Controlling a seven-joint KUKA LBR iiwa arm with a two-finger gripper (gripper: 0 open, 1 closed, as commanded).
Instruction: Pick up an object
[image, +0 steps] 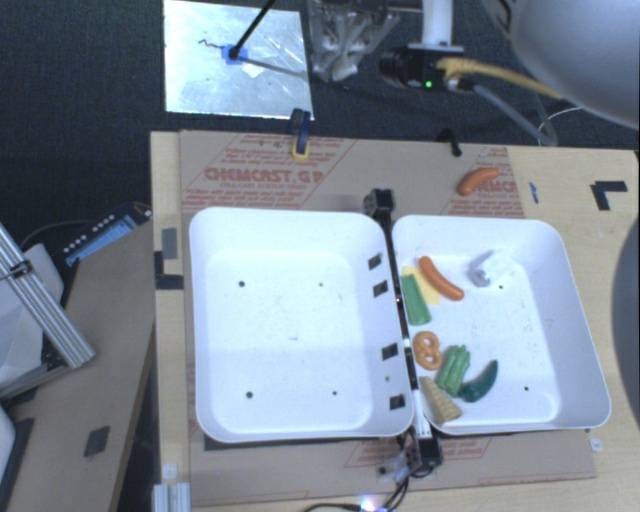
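The right bin holds several toy foods along its left side. An orange sausage lies over a yellow piece, with a long green piece beside them. A small grey object sits further right. Lower down are a pretzel, a green vegetable, a dark green pepper and a tan cone. Another orange sausage lies on the board behind the bin. A grey part of the arm hangs over the top right corner, well away from the bins.
The left bin stands beside the right one, with black clips along the shared rim. A blue and yellow clamp grips the board's far edge. A silver sheet lies behind, and an aluminium rail stands at the left.
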